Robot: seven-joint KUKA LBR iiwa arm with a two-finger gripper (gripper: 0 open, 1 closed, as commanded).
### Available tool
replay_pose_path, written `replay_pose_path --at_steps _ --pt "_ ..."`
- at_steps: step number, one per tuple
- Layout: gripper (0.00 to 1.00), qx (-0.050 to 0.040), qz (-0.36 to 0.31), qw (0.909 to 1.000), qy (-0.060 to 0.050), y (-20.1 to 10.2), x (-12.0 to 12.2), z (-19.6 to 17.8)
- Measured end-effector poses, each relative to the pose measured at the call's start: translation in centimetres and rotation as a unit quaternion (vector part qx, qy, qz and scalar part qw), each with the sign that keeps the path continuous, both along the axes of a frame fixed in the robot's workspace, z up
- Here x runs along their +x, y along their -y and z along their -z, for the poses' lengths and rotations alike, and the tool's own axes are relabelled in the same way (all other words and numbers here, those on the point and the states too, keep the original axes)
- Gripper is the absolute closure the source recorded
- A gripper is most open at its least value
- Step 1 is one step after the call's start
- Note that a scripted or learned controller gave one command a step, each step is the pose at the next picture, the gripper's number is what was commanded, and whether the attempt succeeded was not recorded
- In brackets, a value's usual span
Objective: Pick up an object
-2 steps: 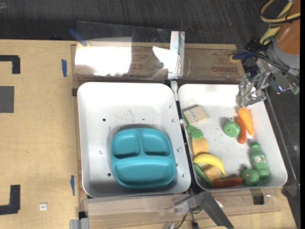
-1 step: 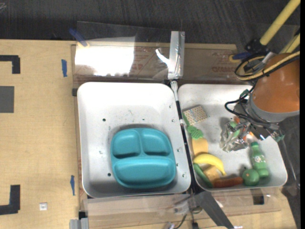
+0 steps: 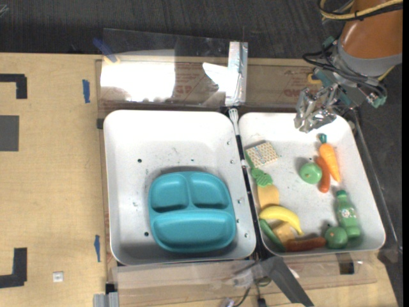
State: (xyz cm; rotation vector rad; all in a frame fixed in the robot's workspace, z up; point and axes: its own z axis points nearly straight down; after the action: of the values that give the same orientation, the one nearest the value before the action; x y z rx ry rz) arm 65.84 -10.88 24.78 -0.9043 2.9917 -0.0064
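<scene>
Above the far right corner of the right-hand shallow white plastic bin, the two-finger metal gripper hangs with nothing visible between its fingers; whether those fingers are spread or closed I cannot tell at this size and angle. Judging from that, the pick has not been accomplished: every candidate lies in the bin, and the whole of the descent, closing and lifting appears to remain. The grey arm with its orange band reaches in from the upper right corner, its wrist pointing down and slightly toward the bin's interior, cables looped beside it. Nearest the gripper, just below it, is the orange plastic carrot with a green top, lying lengthwise along the right part of the bin, and beside the carrot to its left a round green plastic apple. Further toward the near edge lie a small green bottle-shaped toy, a yellow plastic banana, a green leafy toy piece and a tan waffle-patterned square near the bin's left wall. The left-hand shallow white bin holds a teal plastic divided tray, well apart from the gripper. The carrot or apple looks the likeliest target, given where the gripper hovers.
</scene>
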Motion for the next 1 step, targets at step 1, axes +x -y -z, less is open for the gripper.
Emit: replay_pose_path --at_steps 1 --pt "1.0 0.0019 0.065 0.9979 0.001 -4.39 1.07 -9.59"
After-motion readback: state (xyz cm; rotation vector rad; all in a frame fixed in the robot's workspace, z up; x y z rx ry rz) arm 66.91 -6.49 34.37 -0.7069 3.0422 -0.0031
